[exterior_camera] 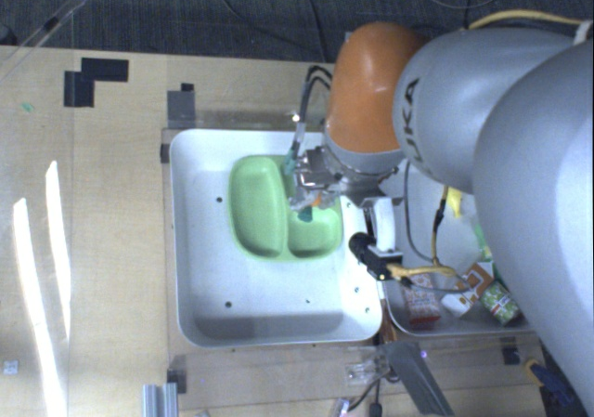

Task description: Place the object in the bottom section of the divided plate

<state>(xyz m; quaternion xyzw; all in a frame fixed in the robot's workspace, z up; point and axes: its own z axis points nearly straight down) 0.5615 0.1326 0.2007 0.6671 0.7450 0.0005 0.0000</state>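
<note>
A light green divided plate (264, 206) lies in the left white bin (213, 313), with a long section on its left and a smaller section (316, 234) at its lower right. The gripper (306, 194) hangs over the plate's right side, just above the smaller section. A small teal object (304, 215) shows right under the gripper's tip, against the plate. I cannot tell whether it is held or resting on the plate. The grey arm with its orange band (371, 90) covers the plate's upper right part.
The right bin (408, 318) holds several items: a red and white packet (423, 300), a green packet (499, 304) and a yellow piece (455, 203). A black cable fitting (369, 257) sticks out from the wrist over the bins' shared edge.
</note>
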